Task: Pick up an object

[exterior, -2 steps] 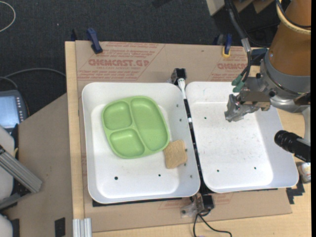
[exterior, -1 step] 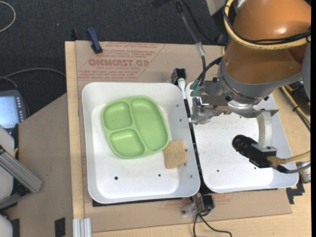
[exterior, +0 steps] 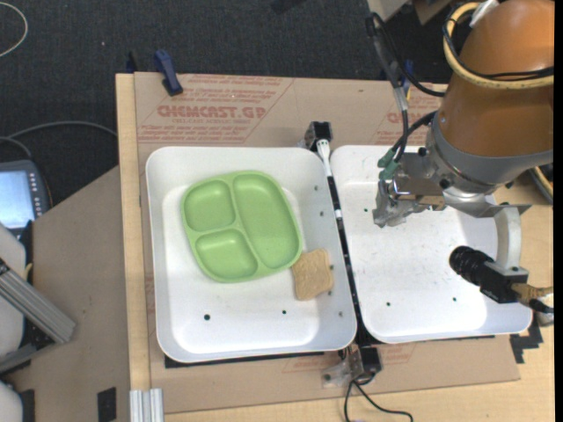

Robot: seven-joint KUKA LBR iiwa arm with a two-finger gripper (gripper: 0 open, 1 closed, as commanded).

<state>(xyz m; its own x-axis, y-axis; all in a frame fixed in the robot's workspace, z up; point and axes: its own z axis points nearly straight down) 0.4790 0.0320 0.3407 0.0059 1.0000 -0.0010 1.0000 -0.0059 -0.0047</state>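
tan sponge: lay flat in left bin, touching the green tray's lower-right corner, near the bin's right wall.
green tray: three-compartment, sat mid left bin, tilted a bit; compartments bare.
left bin: white, shallow, held tray + sponge.
right bin: white, just right of left bin, walls touching along centre seam.
pincer: hung over right bin's upper-left part, well right of the tray; nothing seen betw. fingers; open/closed state – can't tell, too small + dark.
arm: grey w/ orange band, came in from right, above right bin.
surface: brown board under both bins, red print behind the tray.
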